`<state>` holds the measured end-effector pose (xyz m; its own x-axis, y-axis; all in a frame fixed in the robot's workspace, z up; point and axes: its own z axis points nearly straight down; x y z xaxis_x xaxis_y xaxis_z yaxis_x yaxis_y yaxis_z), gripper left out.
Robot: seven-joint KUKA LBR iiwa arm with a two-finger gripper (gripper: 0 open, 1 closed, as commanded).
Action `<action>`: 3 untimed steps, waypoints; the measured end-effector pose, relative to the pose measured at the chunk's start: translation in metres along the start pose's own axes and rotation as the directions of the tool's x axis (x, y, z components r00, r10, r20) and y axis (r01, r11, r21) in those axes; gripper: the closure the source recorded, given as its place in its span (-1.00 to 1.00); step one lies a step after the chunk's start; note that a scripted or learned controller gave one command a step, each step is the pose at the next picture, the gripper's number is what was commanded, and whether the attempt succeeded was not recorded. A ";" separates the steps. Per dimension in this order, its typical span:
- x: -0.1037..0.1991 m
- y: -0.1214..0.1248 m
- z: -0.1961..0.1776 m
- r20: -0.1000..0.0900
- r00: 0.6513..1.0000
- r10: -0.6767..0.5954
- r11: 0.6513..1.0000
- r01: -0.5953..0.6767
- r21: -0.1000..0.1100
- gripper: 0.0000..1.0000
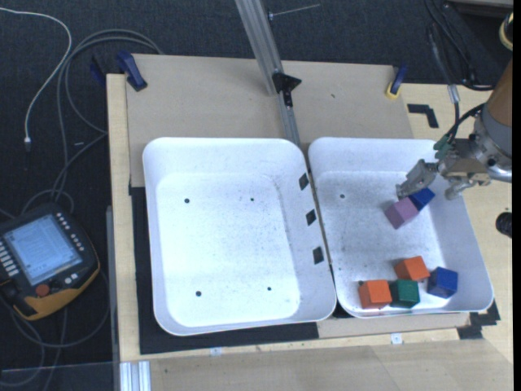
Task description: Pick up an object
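Note:
My gripper [431,187] hangs over the upper right part of the right bin [358,157], reaching in from the right. Its two fingers stand spread apart, so it is open. A small blue block [422,199] lies just below the gap between the fingertips, and I cannot tell whether they touch it. A purple block [400,213] leans against that blue block on its lower left side. Near the bin's front wall lie an orange block [412,267], a second orange block [375,293], a green block [406,292] and another blue block [443,281].
The left bin [163,161] stands beside the right one. A metal pole [259,31] slants up from the bench's back edge between the bins. Cables and a teach pendant [41,255] lie on the floor to the left.

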<state>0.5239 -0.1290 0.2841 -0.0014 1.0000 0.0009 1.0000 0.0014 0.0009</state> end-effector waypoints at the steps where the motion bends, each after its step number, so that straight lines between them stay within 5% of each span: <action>1: -0.014 0.035 0.162 0.004 1.000 0.001 1.000 -0.001 -0.013 -1.00; 2: -0.040 0.056 0.173 0.006 1.000 0.000 1.000 0.000 -0.021 -1.00; 3: -0.068 0.106 0.175 -0.021 1.000 -0.011 1.000 0.011 -0.007 -1.00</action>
<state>0.6303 -0.1963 0.1086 -0.0123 0.9997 0.0223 0.9999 0.0121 0.0082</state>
